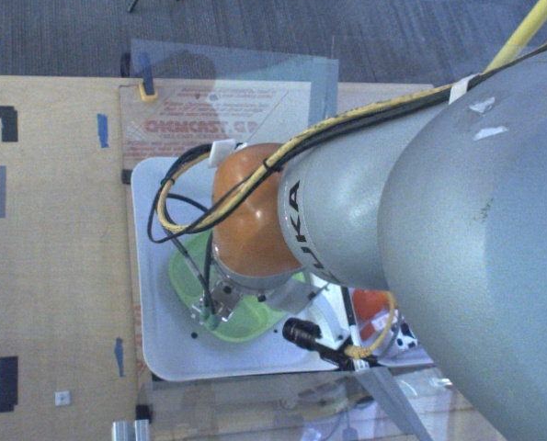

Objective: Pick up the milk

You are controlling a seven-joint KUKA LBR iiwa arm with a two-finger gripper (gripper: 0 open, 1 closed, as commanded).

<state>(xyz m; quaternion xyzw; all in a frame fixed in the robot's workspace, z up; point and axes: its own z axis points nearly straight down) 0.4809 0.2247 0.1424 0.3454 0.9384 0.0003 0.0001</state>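
Reach phase: arm down in the left bin, nothing seen grasped

Grey arm with orange wrist band (250,209) hangs over the shallow white plastic bin (158,338), its hand (213,312) low over a lime-green rounded plastic item (245,324) near the bin's front edge; can't tell the hand's state. White black-spotted carton, likely the milk (406,341), sits at the front-right, arm largely covering it. Next: shift right onto it
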